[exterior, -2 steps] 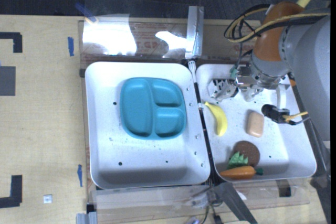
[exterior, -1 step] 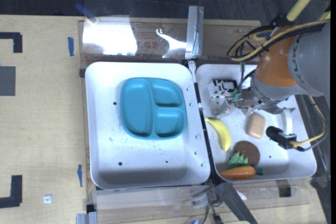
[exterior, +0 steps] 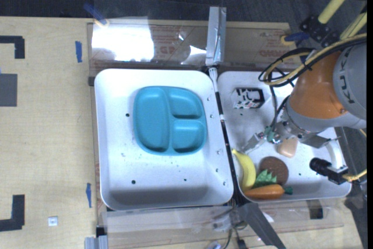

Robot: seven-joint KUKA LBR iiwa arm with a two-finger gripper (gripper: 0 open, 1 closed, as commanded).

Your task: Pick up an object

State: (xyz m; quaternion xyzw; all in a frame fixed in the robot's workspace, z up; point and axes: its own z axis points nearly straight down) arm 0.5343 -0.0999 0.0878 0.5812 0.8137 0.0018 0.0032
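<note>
My gripper (exterior: 262,138) hangs low over the middle of the right bin (exterior: 256,116), under the grey arm with its orange band. A peach-coloured lump (exterior: 287,148) lies right beside it, touching or nearly so. Toward the front of that bin lie a yellow banana (exterior: 246,168), a brown round disc (exterior: 274,168), a green leafy piece (exterior: 267,177) and an orange carrot (exterior: 266,190). A small black-and-white object (exterior: 247,97) sits at the bin's back. Nothing shows between the gripper's tips.
The left bin (exterior: 116,172) holds a blue divided plate (exterior: 170,119). A raised divider (exterior: 224,137) separates the two bins. The arm's body covers the right bin's right side.
</note>
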